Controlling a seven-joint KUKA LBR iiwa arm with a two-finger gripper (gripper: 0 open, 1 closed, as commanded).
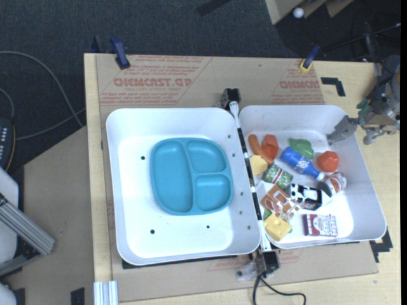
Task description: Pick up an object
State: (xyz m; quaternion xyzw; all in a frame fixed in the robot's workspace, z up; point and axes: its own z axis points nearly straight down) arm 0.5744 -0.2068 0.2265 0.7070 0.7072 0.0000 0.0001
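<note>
step: approach, nothing lifted | gripper (348, 129) at right bin's (372, 199) 2 o'clock rim, jaws' state cannot tell | targets: toys heaped in right bin, blue bottle (299, 162) and red ball (328, 161) nearest | left bin holds blue tray (191, 174) | advice: descend straight over an outlying piece, avoid the crowded centre.

This is a robotics lab or test cell rather than a home or shop. The table (191, 75) is topped with a sheet of brown board printed with a maker's name and held down by blue clamps (119, 51) at its far edge. Two shallow white bins (127, 189) sit side by side on it, joined by black fittings. Loose cables (38, 81) trail over dark carpet (127, 11) on the left, and aluminium framing (25, 224) stands at the lower left corner.
</note>
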